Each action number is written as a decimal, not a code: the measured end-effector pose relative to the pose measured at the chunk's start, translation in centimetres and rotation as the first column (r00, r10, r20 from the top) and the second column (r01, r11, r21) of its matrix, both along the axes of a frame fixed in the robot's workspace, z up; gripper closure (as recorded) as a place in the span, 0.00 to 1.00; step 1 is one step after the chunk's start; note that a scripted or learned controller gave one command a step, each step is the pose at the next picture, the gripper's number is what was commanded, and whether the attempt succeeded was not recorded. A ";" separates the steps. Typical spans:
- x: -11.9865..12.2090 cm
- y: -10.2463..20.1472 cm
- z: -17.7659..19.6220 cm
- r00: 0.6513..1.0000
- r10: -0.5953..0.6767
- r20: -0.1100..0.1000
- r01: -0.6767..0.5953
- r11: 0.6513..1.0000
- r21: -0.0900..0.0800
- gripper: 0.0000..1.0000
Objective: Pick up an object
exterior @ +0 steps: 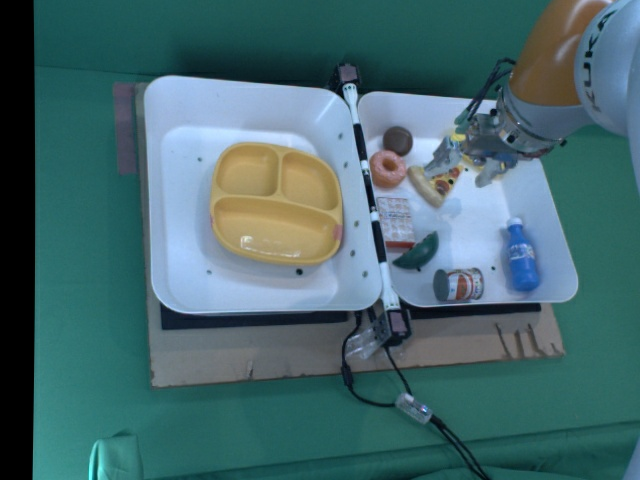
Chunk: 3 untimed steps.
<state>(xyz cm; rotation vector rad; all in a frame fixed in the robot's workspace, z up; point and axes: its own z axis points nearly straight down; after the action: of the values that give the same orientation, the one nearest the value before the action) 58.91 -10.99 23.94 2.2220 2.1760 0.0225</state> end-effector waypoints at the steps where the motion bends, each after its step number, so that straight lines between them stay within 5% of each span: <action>1: 0.2 -0.3 1.6 1.000 -0.007 0.014 0.007 1.000 -0.004 1.00; 2: 0.2 -0.3 1.6 1.000 -0.007 0.013 0.007 1.000 -0.004 0.00; 3: 5.0 -0.6 -3.9 1.000 0.013 -0.008 -0.013 1.000 0.005 0.00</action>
<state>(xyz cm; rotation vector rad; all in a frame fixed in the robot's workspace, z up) 63.93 -11.64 20.07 2.2153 2.1969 0.0192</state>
